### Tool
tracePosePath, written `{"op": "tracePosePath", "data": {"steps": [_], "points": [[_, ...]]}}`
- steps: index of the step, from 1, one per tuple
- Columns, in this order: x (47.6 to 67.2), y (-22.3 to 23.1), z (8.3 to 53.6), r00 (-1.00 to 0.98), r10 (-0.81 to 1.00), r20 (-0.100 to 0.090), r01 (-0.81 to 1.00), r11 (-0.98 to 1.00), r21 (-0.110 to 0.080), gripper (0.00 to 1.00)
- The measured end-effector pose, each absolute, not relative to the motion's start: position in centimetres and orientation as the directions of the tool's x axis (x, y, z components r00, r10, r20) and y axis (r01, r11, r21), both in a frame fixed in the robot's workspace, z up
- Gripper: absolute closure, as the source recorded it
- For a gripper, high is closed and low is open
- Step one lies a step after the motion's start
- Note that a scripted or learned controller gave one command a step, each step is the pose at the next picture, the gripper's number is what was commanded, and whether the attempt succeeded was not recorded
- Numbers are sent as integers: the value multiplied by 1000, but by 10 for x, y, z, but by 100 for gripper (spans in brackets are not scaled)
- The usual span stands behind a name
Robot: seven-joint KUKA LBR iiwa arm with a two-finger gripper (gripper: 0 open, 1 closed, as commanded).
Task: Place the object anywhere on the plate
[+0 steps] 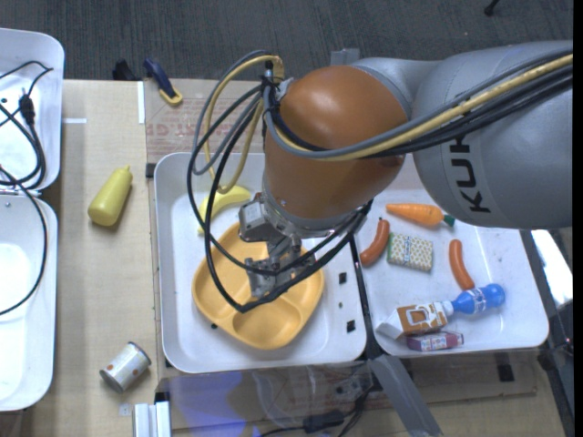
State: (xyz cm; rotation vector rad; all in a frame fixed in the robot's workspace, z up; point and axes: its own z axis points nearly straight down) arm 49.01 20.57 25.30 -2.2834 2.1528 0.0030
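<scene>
Overhead, the pincer (266, 276) is poised on the yellow divided plastic plate (273, 321); its state cannot be told. Two sausages (373, 242), one carrot (417, 214), one banana (225, 199) are counted.

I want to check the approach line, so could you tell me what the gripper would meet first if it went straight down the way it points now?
Most likely the yellow divided plate: the gripper hangs right over it, though depth is unclear.
</scene>
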Motion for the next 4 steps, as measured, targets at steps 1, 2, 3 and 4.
{"op": "tracePosePath", "data": {"steps": [1,2,3,4], "points": [[516,163,224,18,-1000,-2,-1000,-18,1,100],[579,128,314,-242,-970,-5,-970,242,-3,100],[492,218,172,-278,-961,-2,-961,278,2,100],[478,207,183,-341,-940,-2,-940,341,0,100]]}}
